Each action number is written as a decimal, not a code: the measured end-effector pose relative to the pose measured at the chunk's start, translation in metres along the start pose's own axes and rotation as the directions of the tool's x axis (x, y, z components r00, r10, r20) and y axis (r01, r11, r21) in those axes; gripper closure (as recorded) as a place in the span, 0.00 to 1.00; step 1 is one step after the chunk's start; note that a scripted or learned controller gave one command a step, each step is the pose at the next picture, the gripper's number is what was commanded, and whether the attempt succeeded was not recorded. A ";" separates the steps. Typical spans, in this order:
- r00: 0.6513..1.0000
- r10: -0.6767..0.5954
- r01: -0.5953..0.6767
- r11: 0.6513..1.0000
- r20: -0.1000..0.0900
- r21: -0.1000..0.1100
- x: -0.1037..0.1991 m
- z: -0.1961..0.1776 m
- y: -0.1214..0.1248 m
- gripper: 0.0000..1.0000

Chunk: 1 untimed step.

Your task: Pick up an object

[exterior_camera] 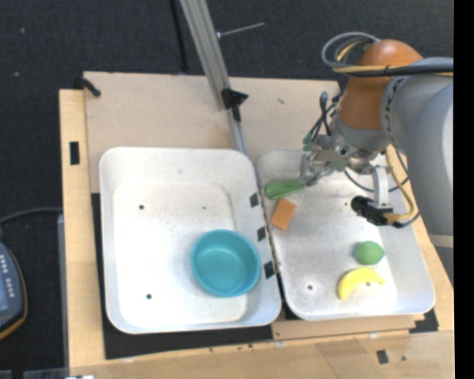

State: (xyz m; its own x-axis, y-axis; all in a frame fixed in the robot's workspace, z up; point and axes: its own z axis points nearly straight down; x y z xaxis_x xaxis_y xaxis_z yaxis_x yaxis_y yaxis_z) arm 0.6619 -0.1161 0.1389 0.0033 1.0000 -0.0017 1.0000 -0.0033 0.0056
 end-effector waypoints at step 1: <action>1.000 -0.005 0.005 1.000 -0.001 0.000 0.003 -0.045 -0.001 1.00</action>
